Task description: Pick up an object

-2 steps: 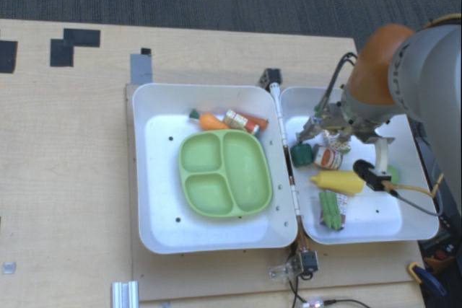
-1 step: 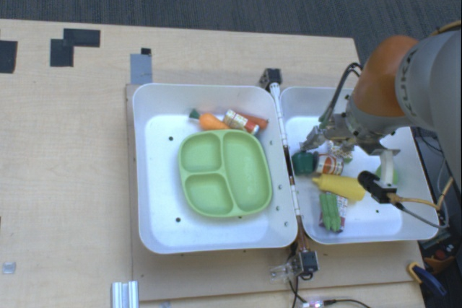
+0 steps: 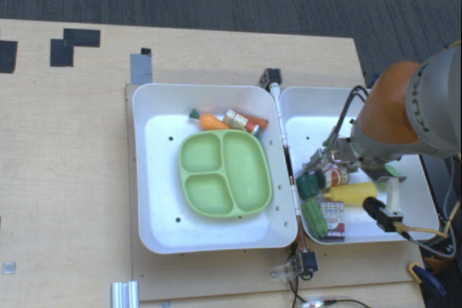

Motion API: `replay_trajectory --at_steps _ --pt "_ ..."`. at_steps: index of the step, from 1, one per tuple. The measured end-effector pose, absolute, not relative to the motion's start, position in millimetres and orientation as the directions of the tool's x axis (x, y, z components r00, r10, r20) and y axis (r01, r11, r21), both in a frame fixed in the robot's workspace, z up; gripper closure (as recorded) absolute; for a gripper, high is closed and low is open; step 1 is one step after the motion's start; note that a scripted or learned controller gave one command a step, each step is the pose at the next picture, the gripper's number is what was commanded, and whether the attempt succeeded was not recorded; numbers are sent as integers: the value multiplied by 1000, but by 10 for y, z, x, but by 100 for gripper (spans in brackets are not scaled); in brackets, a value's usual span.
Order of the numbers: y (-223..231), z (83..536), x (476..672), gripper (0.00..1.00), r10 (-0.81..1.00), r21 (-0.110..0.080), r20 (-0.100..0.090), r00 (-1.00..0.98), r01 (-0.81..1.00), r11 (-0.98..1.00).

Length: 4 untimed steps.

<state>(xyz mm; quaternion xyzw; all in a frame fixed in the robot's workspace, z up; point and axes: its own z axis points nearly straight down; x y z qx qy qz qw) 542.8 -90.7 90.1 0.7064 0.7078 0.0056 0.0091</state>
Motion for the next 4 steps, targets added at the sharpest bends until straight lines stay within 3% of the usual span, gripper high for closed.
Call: replay_trajectory --at_steps 1,2,3,4 --pt "-906 1008 5439 100 1000 24 -5 -2 1000 2" --pt "-905 1007 5437 0 1000 23 -5 -3 1000 3" --pt "-940 883 4877 0 1000 5 -1 -1 1000 1" --pt "-934 996 4900 100 1000 11 -1 -2 1000 2"
